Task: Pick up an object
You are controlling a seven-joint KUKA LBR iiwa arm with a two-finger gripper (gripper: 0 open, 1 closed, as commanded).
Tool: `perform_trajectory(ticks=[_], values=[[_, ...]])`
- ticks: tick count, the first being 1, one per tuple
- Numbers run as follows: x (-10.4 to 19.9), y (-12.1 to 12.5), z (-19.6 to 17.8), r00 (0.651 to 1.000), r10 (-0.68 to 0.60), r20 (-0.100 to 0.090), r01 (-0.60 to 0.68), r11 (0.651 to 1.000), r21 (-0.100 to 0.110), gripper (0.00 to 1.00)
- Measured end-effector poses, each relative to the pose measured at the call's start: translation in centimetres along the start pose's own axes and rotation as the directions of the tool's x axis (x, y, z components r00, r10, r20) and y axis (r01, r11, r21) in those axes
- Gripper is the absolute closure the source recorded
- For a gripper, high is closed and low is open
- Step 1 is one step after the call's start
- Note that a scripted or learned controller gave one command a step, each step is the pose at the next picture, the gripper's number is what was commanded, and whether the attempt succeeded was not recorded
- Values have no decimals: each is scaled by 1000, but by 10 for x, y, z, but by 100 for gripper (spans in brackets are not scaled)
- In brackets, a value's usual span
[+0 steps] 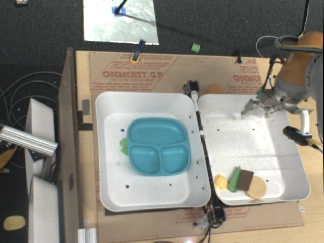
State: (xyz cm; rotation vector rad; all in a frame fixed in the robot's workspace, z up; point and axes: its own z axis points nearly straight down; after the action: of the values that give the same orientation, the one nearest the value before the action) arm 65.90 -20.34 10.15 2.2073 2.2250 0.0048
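Gripper point(259, 107): over right bin's point(253, 135) far end; open or closed, cannot tell.
Objects point(240, 181): near front rim, well apart from gripper.
Left bin point(109, 135): teal tray point(158, 146).

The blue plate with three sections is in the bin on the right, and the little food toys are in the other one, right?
Not quite. The camera view shows the blue plate in the left bin. The little food toys lie in the right bin, at its near edge.
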Motion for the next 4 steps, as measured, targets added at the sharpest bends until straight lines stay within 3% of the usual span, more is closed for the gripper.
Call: perform_trajectory(ticks=[1,2,3,4], values=[[0,1,-12,1000,-2,1,2,1000,-5,100],[0,1,-11,1000,-3,2,3,1000,-4,0],[59,-16,18,1000,1,-4,-1,1000,9,0],[16,11,15,1000,8,0,-8,1000,1,0]])
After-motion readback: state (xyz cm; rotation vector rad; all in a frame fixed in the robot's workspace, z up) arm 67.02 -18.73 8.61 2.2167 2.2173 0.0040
